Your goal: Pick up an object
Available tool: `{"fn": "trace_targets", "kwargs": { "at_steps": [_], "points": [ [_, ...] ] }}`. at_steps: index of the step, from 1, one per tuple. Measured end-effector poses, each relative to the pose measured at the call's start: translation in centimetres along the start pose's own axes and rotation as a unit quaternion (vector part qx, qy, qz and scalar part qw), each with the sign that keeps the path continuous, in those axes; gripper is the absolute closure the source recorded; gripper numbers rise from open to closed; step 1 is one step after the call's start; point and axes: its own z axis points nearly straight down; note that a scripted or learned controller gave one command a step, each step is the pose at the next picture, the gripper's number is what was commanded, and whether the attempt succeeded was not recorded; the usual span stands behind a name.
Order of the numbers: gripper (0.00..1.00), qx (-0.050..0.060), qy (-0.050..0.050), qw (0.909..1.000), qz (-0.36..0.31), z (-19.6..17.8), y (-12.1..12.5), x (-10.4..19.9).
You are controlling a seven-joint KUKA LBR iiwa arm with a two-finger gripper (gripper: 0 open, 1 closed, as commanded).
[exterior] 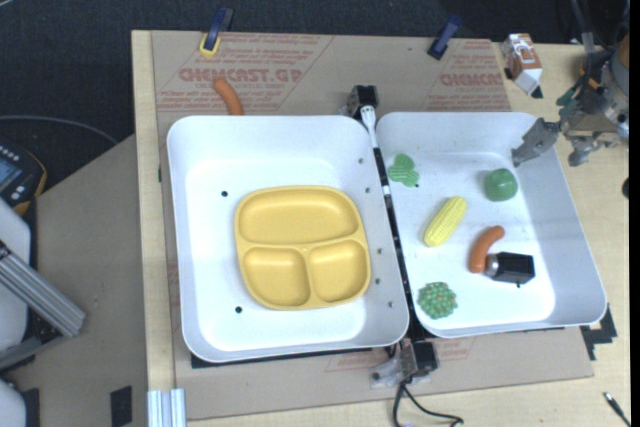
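The claw (556, 143), open and holding nothing, hovers just beside the green ball (501, 184).

One fixed camera overlooks both bins (190, 215) obliquely.

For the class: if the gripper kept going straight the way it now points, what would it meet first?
It enters from the right, and the gripper points left and downward. Probably the green ball comes first, though depth is unclear and it may land on the right bin's floor instead.

Even, bright overhead light; white bins (190, 215) glare slightly (soft shadows beneath objects); focus mildly soft throughout.
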Motion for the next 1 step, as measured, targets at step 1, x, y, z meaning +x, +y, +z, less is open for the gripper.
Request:
{"fn": "trace_targets", "kwargs": {
  "at_steps": [1],
  "points": [
    [0.0, -0.007, -0.002, 1.0, -0.002, -0.77, 0.27, 0.05]
  ]
}}
